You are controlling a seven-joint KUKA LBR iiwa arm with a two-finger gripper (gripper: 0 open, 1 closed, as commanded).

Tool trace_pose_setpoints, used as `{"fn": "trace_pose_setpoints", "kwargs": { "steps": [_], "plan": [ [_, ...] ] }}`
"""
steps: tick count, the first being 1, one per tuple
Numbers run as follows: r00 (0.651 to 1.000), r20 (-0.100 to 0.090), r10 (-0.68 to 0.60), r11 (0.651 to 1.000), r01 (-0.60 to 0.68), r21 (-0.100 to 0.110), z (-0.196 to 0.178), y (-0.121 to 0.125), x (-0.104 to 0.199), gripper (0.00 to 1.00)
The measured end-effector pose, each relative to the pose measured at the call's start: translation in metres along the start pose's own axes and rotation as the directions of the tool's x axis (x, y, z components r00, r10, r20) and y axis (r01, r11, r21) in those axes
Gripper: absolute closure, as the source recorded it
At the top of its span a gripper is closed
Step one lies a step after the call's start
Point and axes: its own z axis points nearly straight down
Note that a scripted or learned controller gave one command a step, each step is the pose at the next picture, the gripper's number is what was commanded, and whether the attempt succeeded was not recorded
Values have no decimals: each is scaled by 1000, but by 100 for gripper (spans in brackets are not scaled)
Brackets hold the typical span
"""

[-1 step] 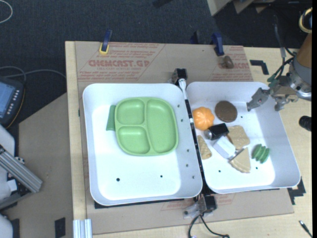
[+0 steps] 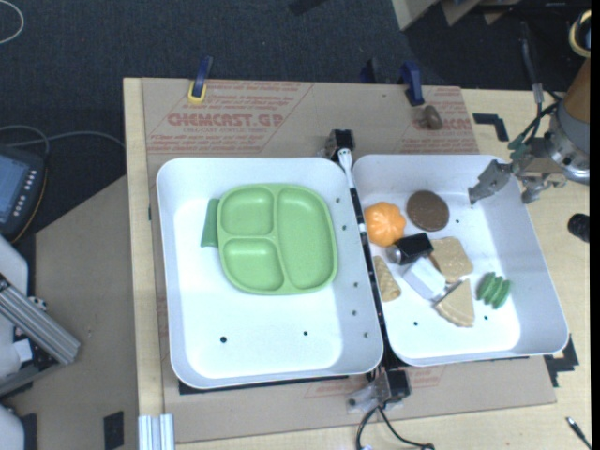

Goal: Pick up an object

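"CHEMCAST" is printed in red on the cardboard (image 2: 234, 111) laid over the table. The claw (image 2: 511, 178) is seen spread wide, nothing gripped, above the right bin's (image 2: 534, 251) far right corner.

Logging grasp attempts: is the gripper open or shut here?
Open. The gripper hangs over the right bin with its two fingers spread apart, nothing between them.

Both white bins (image 2: 187, 279) look like smooth, faintly glossy plastic. The green divided tray (image 2: 277, 237) is matt plastic. Under the bins, the bench (image 2: 281, 111) wears printed brown paper. Beside the tray's right, the orange ball (image 2: 384, 223) looks smooth.
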Motion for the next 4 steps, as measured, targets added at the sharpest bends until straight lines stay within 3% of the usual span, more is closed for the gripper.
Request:
{"fn": "trace_pose_setpoints", "kwargs": {
  "steps": [2,3,4],
  "plan": [
    [1000,-2,-1,1000,1,5,89,-4,6,0],
    [1000,0,1,1000,-1,-2,126,-3,7,0],
    [1000,2,-1,1000,1,-4,115,-2,7,100]
  ]
}}
